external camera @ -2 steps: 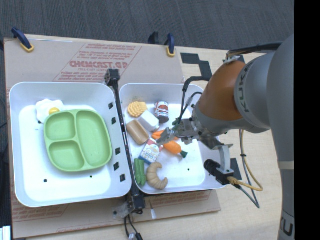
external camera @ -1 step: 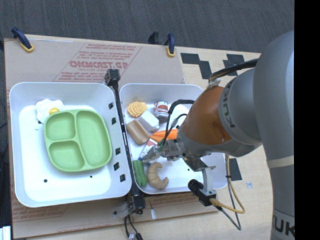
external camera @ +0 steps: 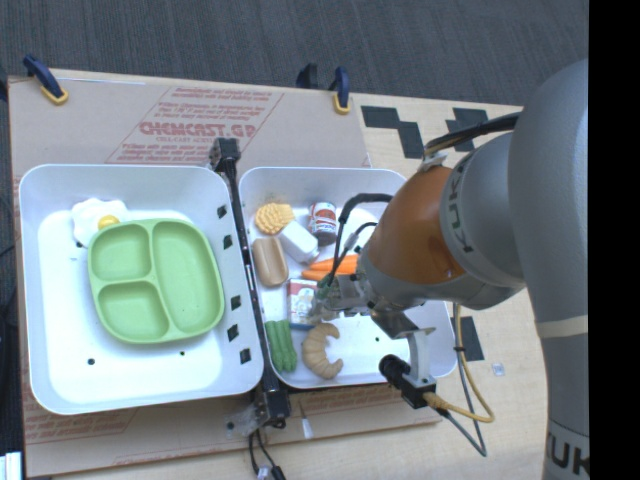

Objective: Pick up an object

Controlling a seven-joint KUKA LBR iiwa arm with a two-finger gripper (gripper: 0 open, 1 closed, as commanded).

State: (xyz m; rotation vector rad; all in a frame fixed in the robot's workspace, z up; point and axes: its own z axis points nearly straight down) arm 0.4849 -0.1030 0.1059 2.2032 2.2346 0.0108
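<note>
Bins, two, white and shallow, side by side on my bench. Left bin [external camera: 50, 368]: one green divided plate [external camera: 155, 280] with three compartments; a fried-egg toy [external camera: 97, 215], white with a yellow yolk, tucked at the plate's far left corner.

Right bin [external camera: 375, 178], toy food in a crowd:
- waffle-like yellow round [external camera: 272, 217], far left corner;
- small can with a red label [external camera: 323, 218], just right of that round;
- white block [external camera: 298, 240], between round and can, slightly nearer;
- tan bread roll [external camera: 269, 261], by the left wall;
- carrot [external camera: 335, 265], orange, partly under my wrist;
- small printed carton [external camera: 302, 300], mid-bin;
- green cucumber [external camera: 281, 345], along the left wall at the near end;
- croissant [external camera: 322, 351], just right of the cucumber, near wall.

My arm [external camera: 470, 228] reaches in from the right and covers the bin's right half. My claw [external camera: 335, 303] sits low over the middle, beside the carton and above the croissant. Whether it is spread or closed I cannot tell; my wrist hides it. Nothing visibly held.
</note>
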